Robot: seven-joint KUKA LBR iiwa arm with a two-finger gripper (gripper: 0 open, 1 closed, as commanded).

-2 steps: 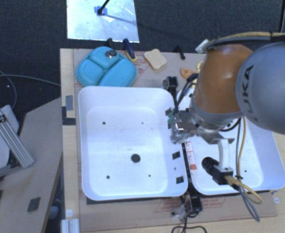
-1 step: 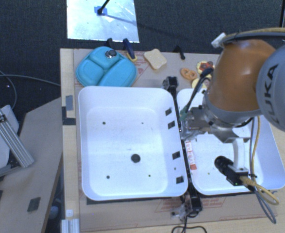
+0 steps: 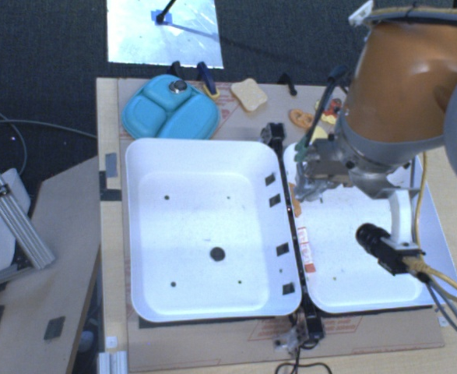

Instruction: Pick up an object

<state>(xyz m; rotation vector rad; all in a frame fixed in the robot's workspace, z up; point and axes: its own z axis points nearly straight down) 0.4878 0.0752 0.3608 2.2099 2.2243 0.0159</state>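
Object to pick isn't identifiable: gripper (image 3: 310, 179) is low in the right bin (image 3: 368, 291) at its upper-left corner, by the divider, and the wrist hides whatever's beneath. Small orange bits (image 3: 294, 187) show just beside it, could be the target, can't confirm. Looks like the descend/grasp step. Next move needs a close, then a straight lift clear of the bin wall. Fingers: can't tell the gap, nothing visibly held. Left bin (image 3: 205, 224) has one small dark thing (image 3: 217, 253) on its floor

Single fixed camera above the bench (image 3: 181, 341), angled down on both bins (arm close, at right)
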